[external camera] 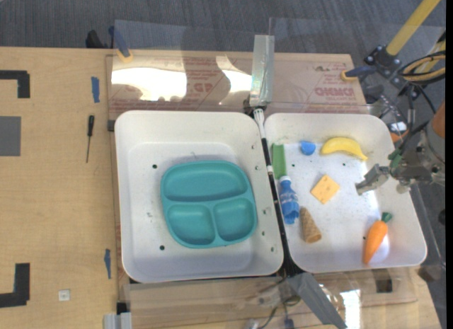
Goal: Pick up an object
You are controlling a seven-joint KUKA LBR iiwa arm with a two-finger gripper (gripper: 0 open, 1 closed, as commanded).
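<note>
The right bin (410,250) holds several toy foods. A yellow banana (344,146) lies at the back, with a small blue piece (307,148) to its left. A yellow cheese wedge (325,189) sits near the middle. A brown cone (309,225) lies at the front left, and an orange carrot (375,240) at the front right. Along the left wall lie a green stick (277,159) and a blue bottle (288,201). My gripper (373,178) hangs over the bin's right side, right of the cheese and above the carrot, with nothing seen in it.
The left bin (134,200) holds a teal divided plate (207,202). A clear upright panel (262,69) stands behind the bins. Cables and a yellow bar (417,16) crowd the far right. A screwdriver (89,136) lies on the bench at left.
</note>
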